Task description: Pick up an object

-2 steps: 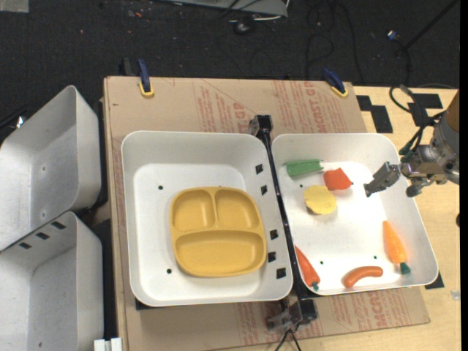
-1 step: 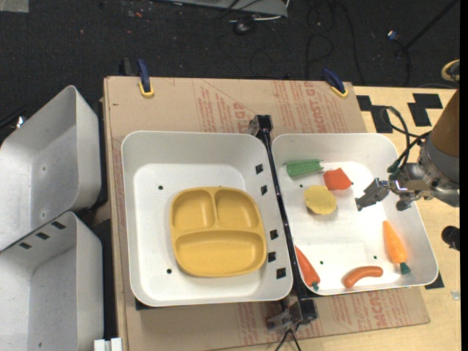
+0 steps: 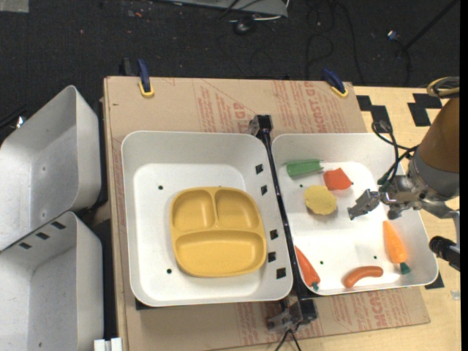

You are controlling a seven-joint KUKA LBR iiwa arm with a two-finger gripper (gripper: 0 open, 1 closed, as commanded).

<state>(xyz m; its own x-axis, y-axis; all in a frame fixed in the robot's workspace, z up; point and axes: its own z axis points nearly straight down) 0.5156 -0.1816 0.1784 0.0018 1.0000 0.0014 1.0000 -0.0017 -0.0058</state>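
We are seeing the arm [image 3: 442, 152] reaching in from the right and bending low over the right bin [image 3: 344, 229]. Its gripper [image 3: 363, 205] is hovering above the bin floor, fingers spread apart and holding nothing. The yellow tray [image 3: 217, 231] is lying in the left bin [image 3: 197, 221]. Just left of the gripper, the yellow piece [image 3: 320, 199] is resting, with the red piece [image 3: 337, 179] near it.

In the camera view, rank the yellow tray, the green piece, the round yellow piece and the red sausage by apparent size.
1. Yellow tray, by far the largest.
2. Round yellow piece.
3. Green piece and red sausage: both slim and alike in length, too close to rank.
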